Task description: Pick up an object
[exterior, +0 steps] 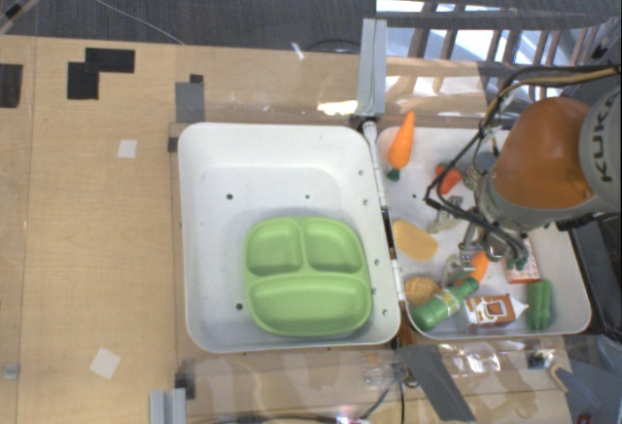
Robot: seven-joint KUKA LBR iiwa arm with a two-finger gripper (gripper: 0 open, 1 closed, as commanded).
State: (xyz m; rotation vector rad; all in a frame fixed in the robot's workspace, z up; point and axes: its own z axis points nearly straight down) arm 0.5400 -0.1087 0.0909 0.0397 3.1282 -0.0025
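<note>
Orange-banded and bulky, your arm covers much of the right bin (580, 310), and the gripper (473, 255) hangs low over its cluttered front half; you cannot tell from this slant how it is set, since the wrist hides it. Just beside it lies a small orange piece (480, 265), and nearest below is a green bottle (445, 304) lying tilted, touching a round brown cookie-like thing (420, 290). A pale yellow flat piece (416, 241) sits to the left, a small carton (489, 311) and a green pepper-like piece (540, 303) to the front right, and a carrot (400, 142) stands well apart at the back wall. Judging by this, you are on the descent toward a grasp, with nothing lifted yet. Choose one target, probably the bottle or the orange piece, and come straight down across its narrow width so neighbours do not get pinched too. The left bin (209, 159) holds a green divided plate (308, 275), well away on the table (87, 247).
</note>
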